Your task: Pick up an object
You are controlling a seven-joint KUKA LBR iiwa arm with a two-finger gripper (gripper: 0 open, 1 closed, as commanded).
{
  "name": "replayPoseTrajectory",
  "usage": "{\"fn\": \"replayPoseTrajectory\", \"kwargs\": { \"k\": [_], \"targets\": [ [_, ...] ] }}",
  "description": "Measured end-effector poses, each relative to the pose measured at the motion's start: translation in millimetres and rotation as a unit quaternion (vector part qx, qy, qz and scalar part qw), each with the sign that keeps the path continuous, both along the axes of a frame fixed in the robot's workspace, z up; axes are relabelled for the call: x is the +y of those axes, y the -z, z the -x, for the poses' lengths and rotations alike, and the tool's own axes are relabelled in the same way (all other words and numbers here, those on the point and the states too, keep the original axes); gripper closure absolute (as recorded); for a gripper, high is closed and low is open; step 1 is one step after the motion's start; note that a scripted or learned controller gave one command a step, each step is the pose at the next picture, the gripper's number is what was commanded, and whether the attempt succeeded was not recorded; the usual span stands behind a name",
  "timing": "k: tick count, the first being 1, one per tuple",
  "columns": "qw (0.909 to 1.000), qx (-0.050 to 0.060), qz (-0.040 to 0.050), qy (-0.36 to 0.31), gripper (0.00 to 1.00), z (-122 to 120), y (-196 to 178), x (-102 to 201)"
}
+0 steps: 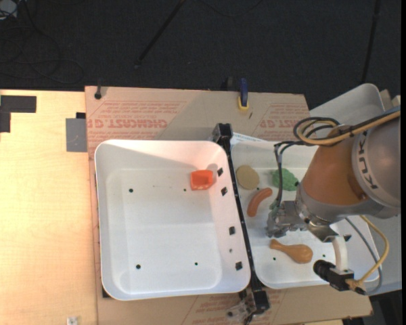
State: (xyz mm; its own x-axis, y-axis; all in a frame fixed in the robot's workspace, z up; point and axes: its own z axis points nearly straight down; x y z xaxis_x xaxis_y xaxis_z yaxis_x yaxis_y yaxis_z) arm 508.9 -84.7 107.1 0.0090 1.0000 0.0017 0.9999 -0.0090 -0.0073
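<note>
Camera view: the arm reaches in from the right and sets its hand (pixel 279 223) low inside the right bin (pixel 284 282), among the toy food.

The hand sits at centre right of the frame, between the reddish sausage (pixel 259 201) just above it and the tan drumstick (pixel 293 250) just below, which suggests one of those two is the object being picked; I cannot tell which, nor whether the hand is spread or closed, since the wrist hides it, and nothing is visibly held. A round beige piece (pixel 247 177) and a green leafy piece (pixel 283 179) lie further up the same bin, well apart from the hand. The orange block (pixel 202 179) rests alone near the upper right wall of the left bin (pixel 122 276), beyond the divider, so it seems no target here.
</note>
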Motion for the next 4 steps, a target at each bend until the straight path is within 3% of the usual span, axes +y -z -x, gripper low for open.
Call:
{"fn": "replayPoseTrajectory", "kwargs": {
  "k": [1, 2, 3, 4],
  "targets": [
    [1.0, 0.001, -0.0002, 0.003, 1.0, 0, -9, -1],
    [1.0, -0.004, 0.0038, 0.0, 1.0, 35, -72, -98],
    [0.9999, -0.007, 0.0004, -0.008, 1.0, -44, -123, -43],
    [0.9999, -0.01, -0.0006, -0.009, 1.0, -43, -246, 44]
  ]
}}
